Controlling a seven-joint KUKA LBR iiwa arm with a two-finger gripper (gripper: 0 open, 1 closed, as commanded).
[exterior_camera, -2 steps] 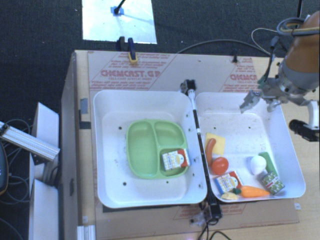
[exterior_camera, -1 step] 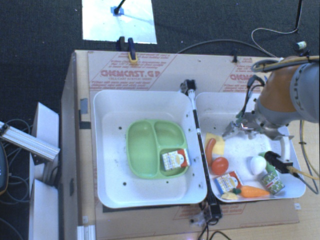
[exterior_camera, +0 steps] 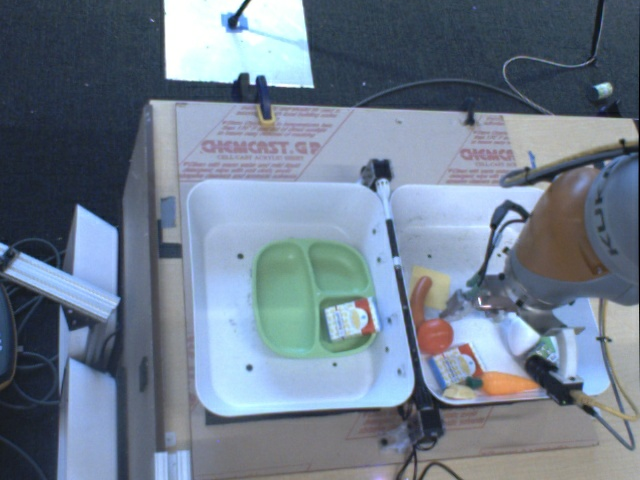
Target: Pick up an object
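Crowding is looking like the main hazard in the right bin (exterior_camera: 440, 208), where the arm (exterior_camera: 570, 238) is reaching in from the right and the gripper (exterior_camera: 478, 303) is hanging low over the near half. How far apart the fingers are standing I cannot tell, since the wrist is hiding most of them, and nothing is showing between them.

Just left of the gripper a yellow piece (exterior_camera: 432, 280), a red sausage-shaped toy (exterior_camera: 421, 290) and a red tomato (exterior_camera: 434, 335) are lying tight together near the dividing wall. Nearer the front edge a small printed carton (exterior_camera: 455, 365) is touching an orange carrot (exterior_camera: 510, 382), and a white bottle (exterior_camera: 522, 336) is lying partly under the wrist.

Risk, as I judge it: a descent here is likely to be nudging one neighbour while closing on another, or pinching two at once. The round tomato could be rolling away from a glancing touch.

Over in the left bin (exterior_camera: 215, 268), a green divided plate (exterior_camera: 290, 298) is carrying a second carton (exterior_camera: 348, 320) in its near right compartment, well apart from the gripper.
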